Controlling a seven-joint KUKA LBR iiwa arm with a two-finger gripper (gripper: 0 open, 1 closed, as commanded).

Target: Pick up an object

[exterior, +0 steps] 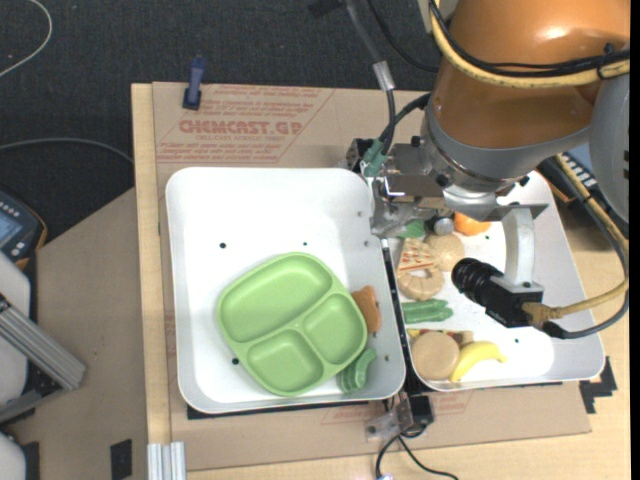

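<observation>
Arm (pixel 530 68): over right bin (pixel 570 298).
Left bin (pixel 260 208): green tray (pixel 290 320), stiff, light; grip rim.
Right bin: toy food near left wall: bread (pixel 420 268), pea pod (pixel 428 312), banana (pixel 476 358), light, hard, slick; grip banana mid-body.
Hand (pixel 400 203): above food, grip state cannot tell.

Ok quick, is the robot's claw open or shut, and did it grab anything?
Gripper: cannot be told; it is low over the right white bin, above the toy food.
</observation>
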